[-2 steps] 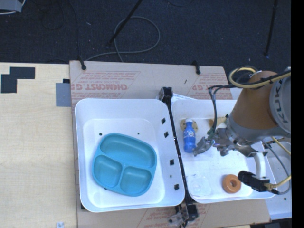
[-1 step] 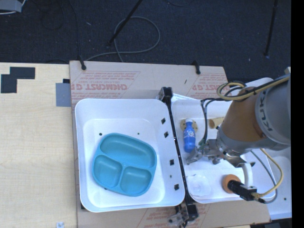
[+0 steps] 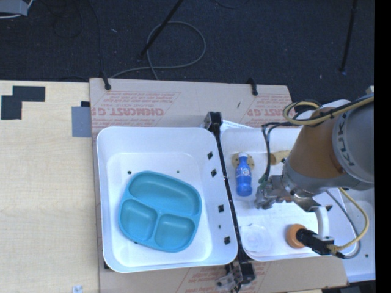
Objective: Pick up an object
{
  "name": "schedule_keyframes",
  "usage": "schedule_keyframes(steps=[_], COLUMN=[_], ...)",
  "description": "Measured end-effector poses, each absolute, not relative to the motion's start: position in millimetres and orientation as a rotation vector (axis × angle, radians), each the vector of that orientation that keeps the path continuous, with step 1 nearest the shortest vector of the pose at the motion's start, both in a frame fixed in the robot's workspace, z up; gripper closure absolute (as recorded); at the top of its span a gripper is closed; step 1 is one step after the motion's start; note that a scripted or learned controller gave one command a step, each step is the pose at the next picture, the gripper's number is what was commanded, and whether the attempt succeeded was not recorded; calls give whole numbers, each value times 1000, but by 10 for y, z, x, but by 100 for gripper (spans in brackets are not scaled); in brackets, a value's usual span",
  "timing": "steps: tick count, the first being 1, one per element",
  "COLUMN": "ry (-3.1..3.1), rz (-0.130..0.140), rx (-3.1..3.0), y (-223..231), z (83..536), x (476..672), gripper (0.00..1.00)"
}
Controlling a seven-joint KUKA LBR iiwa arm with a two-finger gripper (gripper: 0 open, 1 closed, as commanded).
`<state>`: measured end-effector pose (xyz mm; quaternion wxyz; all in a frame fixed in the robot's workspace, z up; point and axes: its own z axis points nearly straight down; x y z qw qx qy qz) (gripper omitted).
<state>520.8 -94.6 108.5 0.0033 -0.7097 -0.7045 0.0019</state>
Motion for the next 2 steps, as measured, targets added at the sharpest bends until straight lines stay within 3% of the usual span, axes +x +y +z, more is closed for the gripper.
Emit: schedule_keyframes(steps=[2], ry=[-2223], rz=[-3], rx=[-2223], y=[-1079], z=[2161], x=[5249], gripper=[100])
